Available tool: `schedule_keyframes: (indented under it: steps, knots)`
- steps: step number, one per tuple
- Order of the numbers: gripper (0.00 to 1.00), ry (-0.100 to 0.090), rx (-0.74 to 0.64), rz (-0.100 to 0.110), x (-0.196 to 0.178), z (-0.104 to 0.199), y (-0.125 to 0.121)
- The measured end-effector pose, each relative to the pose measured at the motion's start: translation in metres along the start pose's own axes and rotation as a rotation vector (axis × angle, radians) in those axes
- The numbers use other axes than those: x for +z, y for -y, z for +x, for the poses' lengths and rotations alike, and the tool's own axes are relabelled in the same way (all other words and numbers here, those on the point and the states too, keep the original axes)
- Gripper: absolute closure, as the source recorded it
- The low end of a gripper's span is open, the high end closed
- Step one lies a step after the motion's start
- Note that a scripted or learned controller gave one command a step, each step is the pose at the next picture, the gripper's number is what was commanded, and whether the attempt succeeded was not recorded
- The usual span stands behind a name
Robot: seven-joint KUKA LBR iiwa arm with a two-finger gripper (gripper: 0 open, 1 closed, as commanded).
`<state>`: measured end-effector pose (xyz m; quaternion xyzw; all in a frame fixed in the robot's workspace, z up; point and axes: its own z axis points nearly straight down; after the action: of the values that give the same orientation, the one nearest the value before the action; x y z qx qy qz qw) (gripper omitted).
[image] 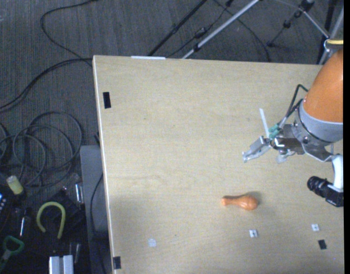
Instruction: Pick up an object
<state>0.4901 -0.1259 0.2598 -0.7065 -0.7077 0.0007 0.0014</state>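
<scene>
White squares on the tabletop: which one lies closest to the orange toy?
The white square just below the orange toy in the view; the other two lie much farther off, one to the left, one to the right.

A pale wooden surface (180, 130) carries a small black mark (106, 100) near its left edge and small tags (253, 233) near its front edge. On the floor left of the surface lie looped black cables (38, 147) and a yellow-green hook (51, 216). Beyond the back edge stand tripod legs (237, 13).
</scene>
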Motion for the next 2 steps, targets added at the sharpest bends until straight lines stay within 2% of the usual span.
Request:
schedule_keyframes:
  steps: [1,2]
  knots:
    - [0.00,0.001,-0.068,-0.001,0.016,-0.058,-0.034]
    - [0.00,0.002,-0.093,-0.001,0.081,-0.055,-0.123]
